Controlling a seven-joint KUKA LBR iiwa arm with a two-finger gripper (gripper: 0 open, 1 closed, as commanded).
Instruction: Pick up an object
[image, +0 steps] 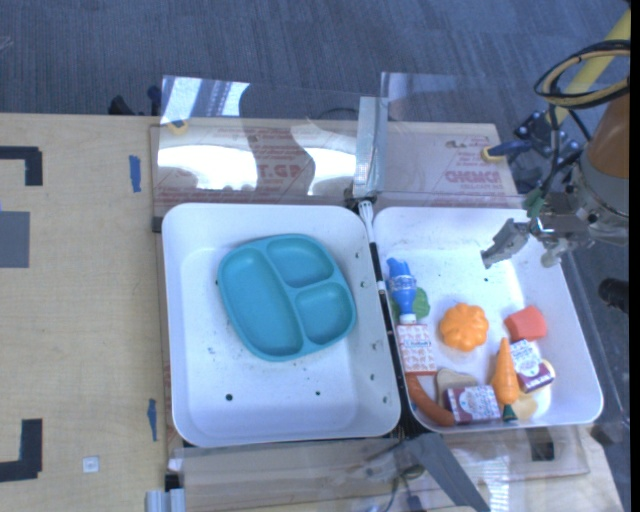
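End effector (524, 244) hangs over the right bin's (585, 345) far end with 2 fingers spread, gripping nothing; orange pumpkin toy (464, 326) sits mid-bin, well apart from it.

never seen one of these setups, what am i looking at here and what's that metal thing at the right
This is one picture from a camera fixed above a bench, looking down at a slant. The metal thing at the right is a robot arm, grey with an orange band, and its gripper hangs above the far end of the right bin. Nothing shows between its jaws, which look spread apart. Two shallow white bins sit side by side. The left bin holds a blue divided plate. The right bin holds toy food and small packs: a blue bottle, an orange pumpkin, a red block, a carrot and a few cartons.
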